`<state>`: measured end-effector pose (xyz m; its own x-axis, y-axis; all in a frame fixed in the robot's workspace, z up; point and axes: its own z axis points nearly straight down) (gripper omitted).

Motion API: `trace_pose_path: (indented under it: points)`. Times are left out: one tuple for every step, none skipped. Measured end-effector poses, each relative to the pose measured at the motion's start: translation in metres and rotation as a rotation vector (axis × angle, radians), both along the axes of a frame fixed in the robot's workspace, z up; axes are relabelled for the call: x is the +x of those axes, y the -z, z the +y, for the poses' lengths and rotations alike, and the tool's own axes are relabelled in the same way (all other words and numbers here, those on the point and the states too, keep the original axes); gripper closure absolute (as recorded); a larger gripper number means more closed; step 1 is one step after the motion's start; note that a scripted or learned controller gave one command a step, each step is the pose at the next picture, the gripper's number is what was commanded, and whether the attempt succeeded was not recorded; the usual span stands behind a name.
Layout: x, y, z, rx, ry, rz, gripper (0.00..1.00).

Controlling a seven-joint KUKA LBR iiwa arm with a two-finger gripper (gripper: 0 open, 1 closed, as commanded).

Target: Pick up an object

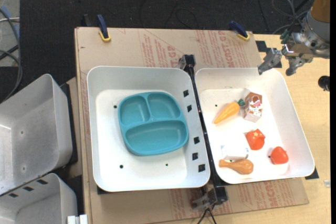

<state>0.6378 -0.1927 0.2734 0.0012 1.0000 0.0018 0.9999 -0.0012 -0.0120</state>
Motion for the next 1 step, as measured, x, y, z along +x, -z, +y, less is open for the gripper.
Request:
trace_pose_path:
  points:
    - [0.0021, -0.0078, 0.0007, -0.003, -0.003, -0.012, 0.00]
